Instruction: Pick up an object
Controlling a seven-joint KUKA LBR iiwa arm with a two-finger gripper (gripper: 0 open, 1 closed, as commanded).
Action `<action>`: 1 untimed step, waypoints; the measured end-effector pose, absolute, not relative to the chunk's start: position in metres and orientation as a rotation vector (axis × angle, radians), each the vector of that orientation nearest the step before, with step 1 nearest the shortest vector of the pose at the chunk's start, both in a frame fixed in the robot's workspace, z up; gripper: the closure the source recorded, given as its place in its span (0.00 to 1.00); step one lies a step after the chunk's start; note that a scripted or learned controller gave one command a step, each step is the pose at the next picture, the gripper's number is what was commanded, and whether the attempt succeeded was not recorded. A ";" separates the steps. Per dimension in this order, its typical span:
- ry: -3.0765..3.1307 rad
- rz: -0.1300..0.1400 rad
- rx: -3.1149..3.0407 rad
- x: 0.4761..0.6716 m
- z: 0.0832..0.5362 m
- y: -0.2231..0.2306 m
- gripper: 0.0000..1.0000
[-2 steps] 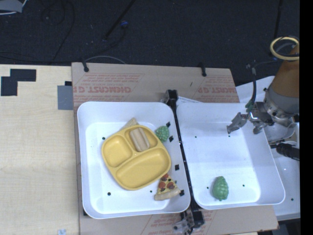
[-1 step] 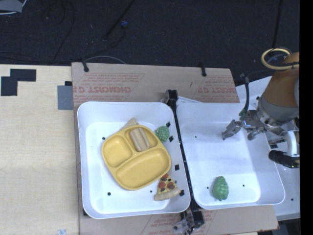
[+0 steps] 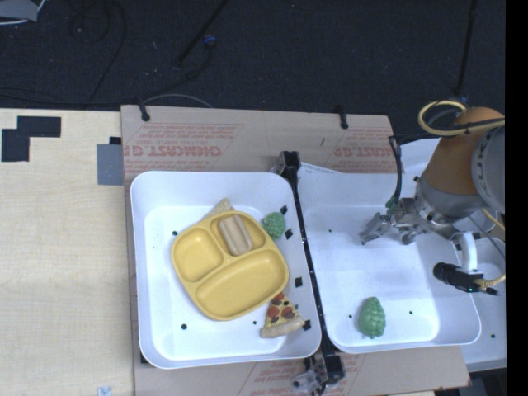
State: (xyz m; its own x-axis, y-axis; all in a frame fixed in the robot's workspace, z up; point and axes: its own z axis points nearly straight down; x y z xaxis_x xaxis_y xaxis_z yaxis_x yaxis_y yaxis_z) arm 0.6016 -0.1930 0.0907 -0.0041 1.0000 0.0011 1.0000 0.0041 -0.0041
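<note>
While the tool (image 3: 388, 228) hovers with fingers spread, grasping nothing, over the right bin (image 3: 462, 337), we see a green object (image 3: 371, 317) at its six o'clock.

A robotics lab is showing itself here — two white bins (image 3: 153, 221) are sitting on taped cardboard (image 3: 256, 143) over a plywood bench (image 3: 58, 246), with cables (image 3: 198, 44) trailing across dark carpet (image 3: 330, 48).
</note>
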 end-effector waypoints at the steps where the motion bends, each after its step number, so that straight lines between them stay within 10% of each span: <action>1: -2.223 0.003 -2.215 0.601 0.103 -0.194 1.00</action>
